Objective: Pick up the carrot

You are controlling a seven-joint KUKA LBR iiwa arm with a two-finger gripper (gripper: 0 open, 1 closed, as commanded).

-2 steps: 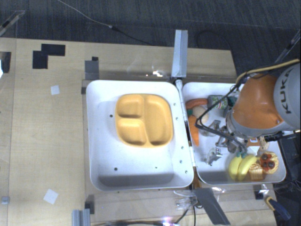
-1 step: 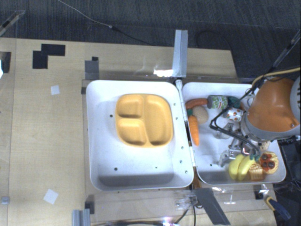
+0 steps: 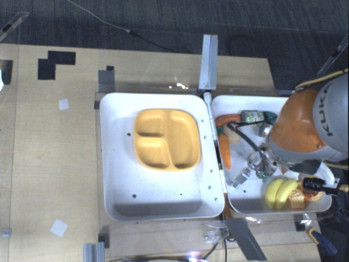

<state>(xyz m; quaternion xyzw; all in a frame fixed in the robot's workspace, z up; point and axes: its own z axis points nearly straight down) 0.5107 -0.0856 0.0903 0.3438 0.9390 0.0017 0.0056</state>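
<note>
Carrot, a slim orange root, lies along the right white bin's left wall, and the metal two-finger gripper hovers just beside it, apparently poised to grasp.

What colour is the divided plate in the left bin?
Yellow. The divided plate shows clearly in the camera view, lying in the left bin.

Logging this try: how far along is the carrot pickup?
Done: the arm has reached over the right bin. In hand: its hand sits low beside the carrot. Left: the carrot lies on the bin floor by the left wall, not lifted.
</note>
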